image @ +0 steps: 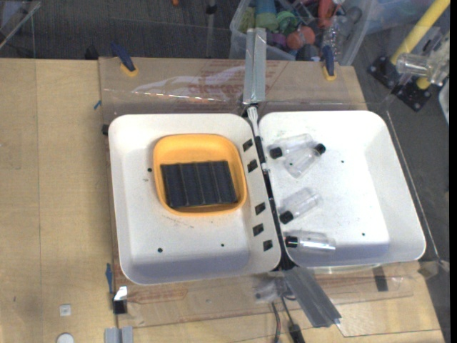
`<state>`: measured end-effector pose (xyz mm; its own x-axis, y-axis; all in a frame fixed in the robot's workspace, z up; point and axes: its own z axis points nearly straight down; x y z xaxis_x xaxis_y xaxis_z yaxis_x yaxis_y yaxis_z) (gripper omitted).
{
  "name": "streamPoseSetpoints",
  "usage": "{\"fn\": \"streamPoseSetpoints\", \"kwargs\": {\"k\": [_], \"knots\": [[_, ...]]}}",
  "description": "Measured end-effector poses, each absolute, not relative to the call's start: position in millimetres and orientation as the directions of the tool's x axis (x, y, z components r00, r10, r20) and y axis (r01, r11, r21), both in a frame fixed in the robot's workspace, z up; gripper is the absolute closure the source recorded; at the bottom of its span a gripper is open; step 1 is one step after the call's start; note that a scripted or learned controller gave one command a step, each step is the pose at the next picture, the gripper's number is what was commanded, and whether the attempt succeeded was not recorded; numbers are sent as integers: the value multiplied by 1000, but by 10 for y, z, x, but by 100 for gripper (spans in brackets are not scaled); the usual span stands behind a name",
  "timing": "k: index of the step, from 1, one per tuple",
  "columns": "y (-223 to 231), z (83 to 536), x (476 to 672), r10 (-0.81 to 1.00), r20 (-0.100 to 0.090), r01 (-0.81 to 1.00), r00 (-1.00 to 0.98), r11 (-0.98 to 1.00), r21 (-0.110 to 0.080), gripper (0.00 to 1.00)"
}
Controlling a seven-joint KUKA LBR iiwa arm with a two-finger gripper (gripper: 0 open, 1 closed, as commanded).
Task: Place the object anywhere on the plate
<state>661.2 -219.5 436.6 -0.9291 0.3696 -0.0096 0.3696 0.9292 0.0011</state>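
Observation:
An orange plate (166, 148) with rounded corners lies in the left white bin (136, 227), towards its back. On the plate rests a black ridged rectangular block (198, 184), lying flat and covering most of the plate's front half. In the right white bin (371, 191) lie several clear plastic vials with black caps: one near the back left (296, 149), one in the middle left (298, 204) and one at the front left (310, 242).
A ridge with black tabs (255, 184) separates the two bins. Behind the bench stands a clear tub of coloured toys (300, 9). Blue clamps (127, 64) hold the sheet at the back edge. Bare wooden benchtop (50, 191) lies to the left.

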Motion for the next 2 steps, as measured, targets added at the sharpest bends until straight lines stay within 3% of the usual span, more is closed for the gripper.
{"fn": "streamPoseSetpoints", "kwargs": {"k": [1,2], "knots": [[-2208,4370,6551,95,-6,95,-995,995,1,100],[-2216,4368,6646,37,-11,37,-999,999,-1,100]]}}
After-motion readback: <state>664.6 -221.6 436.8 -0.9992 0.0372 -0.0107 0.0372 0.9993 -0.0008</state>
